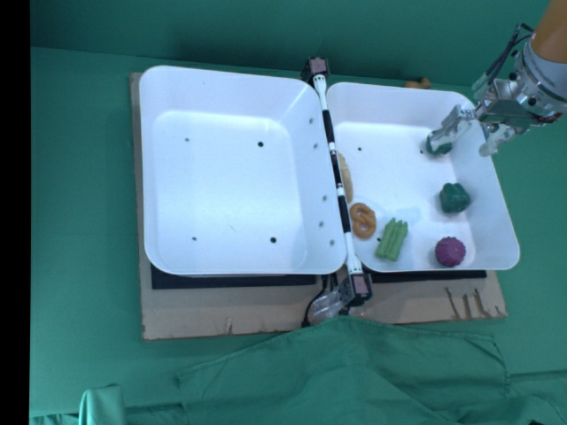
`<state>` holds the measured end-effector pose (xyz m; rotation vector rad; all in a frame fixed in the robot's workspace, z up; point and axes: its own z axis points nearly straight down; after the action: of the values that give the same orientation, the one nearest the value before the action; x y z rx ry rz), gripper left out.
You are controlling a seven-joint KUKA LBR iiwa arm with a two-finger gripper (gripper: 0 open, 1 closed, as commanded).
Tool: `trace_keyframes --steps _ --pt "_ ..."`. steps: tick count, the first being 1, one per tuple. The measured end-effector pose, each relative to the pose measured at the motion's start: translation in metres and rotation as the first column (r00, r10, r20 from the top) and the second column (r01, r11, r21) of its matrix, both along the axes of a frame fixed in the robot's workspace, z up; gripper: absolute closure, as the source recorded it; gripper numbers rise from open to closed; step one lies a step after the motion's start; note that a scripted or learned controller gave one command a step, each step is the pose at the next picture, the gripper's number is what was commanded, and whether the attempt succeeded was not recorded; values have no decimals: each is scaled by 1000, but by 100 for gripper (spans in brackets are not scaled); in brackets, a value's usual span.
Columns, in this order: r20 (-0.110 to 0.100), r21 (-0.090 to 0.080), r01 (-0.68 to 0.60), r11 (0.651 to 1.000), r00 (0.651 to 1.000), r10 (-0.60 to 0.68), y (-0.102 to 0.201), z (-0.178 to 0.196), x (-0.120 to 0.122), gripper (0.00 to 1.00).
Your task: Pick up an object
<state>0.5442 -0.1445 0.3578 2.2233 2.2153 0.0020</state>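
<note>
Gripper (465, 136) hanging over the right bin (496, 246), fingers spread apart, pinching nothing. Dark green lumpy toy (454, 198) sitting just below, near the right wall; purple ball (450, 251) further down, by the corner.

Open floor in left bin (168, 104); right bin (390, 104) cluttered, perhaps passable centrally.

A robotics lab, it seems: a bench draped in green cloth (80, 193), two white bins (164, 96) on cardboard (195, 321), and a grey industrial arm (540, 69) reaching over them.
</note>
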Motion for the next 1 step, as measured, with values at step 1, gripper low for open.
trace_keyframes --steps 1 --pt "-9 1 1 1000 1000 -1 -1 -104 -6 0"
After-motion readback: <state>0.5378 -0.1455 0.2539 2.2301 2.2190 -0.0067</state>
